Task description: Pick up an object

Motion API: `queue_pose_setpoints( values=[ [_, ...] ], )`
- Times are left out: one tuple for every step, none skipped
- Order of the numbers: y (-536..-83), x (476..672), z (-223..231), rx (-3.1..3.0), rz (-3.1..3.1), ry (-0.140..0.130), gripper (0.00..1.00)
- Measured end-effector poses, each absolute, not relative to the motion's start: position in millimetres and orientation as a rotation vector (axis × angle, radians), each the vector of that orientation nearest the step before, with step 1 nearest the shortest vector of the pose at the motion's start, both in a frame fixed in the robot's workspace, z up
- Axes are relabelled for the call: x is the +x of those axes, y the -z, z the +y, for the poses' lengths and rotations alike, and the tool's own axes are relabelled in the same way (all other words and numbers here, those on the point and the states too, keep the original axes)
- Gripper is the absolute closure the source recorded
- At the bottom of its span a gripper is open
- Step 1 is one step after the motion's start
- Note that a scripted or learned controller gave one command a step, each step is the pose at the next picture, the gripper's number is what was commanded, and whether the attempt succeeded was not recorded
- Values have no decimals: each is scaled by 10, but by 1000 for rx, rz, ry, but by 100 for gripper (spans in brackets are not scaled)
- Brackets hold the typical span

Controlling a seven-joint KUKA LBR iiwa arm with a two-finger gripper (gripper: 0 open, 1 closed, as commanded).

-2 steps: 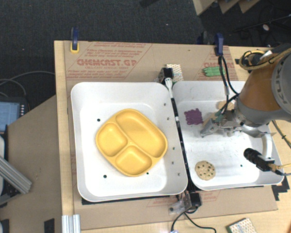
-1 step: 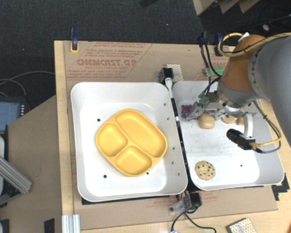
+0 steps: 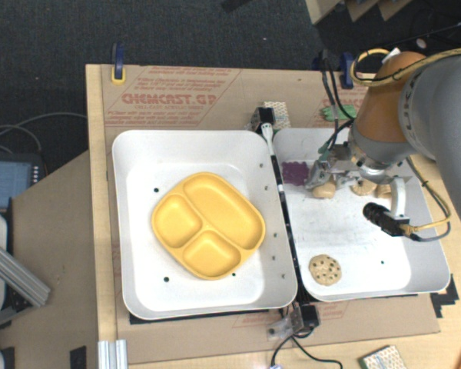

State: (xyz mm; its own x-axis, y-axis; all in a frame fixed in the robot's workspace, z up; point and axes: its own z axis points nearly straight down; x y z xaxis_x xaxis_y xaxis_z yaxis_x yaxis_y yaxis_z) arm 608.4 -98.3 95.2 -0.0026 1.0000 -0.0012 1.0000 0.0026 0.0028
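Observation:
In the camera view my gripper hangs low over the far part of the right bin, under the grey arm with its orange band. Small tan pieces lie right at its tips, and another tan piece sits just to the right. A purple object lies to the gripper's left by the bin's wall. A round chocolate-chip cookie rests near the front of the same bin, well apart from the gripper. I cannot make out anything held between the fingers.
The left bin holds a yellow three-compartment plate. A black cable and connector hang off the wrist over the right bin. A divider with a black clip separates the bins. Cardboard bench edges surround them.

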Motion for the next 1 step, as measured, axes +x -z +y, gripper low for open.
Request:
queue_pose_setpoints(
  values=[
    [-1909,6265,-555,2210,2222,-11,100]
  ],
)
